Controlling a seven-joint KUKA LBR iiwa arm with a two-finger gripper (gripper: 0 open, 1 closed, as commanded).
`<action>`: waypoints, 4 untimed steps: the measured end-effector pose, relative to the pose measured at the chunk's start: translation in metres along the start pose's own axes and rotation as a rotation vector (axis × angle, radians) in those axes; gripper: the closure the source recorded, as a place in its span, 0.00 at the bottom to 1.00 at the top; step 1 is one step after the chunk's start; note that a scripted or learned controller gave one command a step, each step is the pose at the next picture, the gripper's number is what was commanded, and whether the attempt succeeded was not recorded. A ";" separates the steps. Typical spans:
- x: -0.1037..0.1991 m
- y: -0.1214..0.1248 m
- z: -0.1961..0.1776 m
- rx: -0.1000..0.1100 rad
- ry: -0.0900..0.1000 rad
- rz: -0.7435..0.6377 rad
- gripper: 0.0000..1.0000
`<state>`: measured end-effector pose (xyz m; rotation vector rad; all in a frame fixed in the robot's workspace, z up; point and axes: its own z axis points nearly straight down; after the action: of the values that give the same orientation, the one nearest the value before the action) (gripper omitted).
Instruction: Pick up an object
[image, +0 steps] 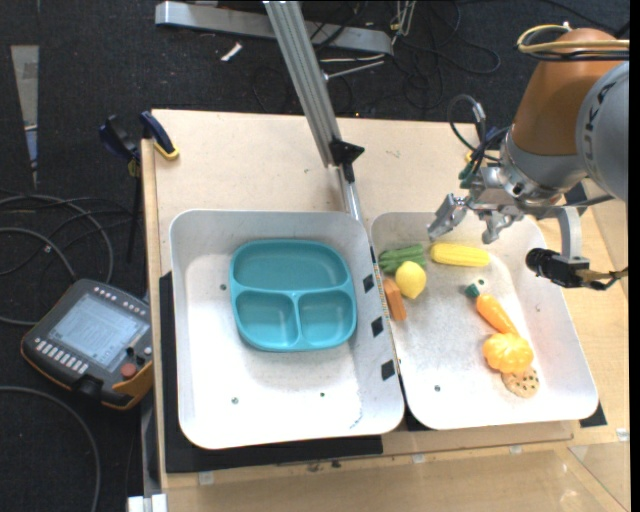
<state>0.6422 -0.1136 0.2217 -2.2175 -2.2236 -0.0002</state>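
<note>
My gripper (468, 226) hangs over the far edge of the right bin (560, 395), its fingers (443, 220) spread open and nothing between them. Just below it in the picture lies a yellow corn cob (460, 256). A yellow lemon (411, 279) and a green vegetable (402, 256) lie to the left of the cob. An orange carrot (491, 308) with a green top, an orange fruit (507, 352) and a brown cookie (521, 381) lie toward the bin's front right.
A small orange piece (394, 298) rests against the right bin's left wall. In the left bin (200, 400) sits a teal divided plate (293, 294). A slanted metal bar (318, 100) comes down to the gap between the bins at the back.
</note>
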 end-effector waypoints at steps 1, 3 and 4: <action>0.000 0.000 0.000 0.000 0.000 0.000 0.00; -0.003 -0.008 0.126 0.005 -0.001 0.003 0.00; -0.003 -0.008 0.126 0.000 -0.001 0.004 0.00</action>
<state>0.6339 -0.1168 0.0955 -2.2219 -2.2201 0.0014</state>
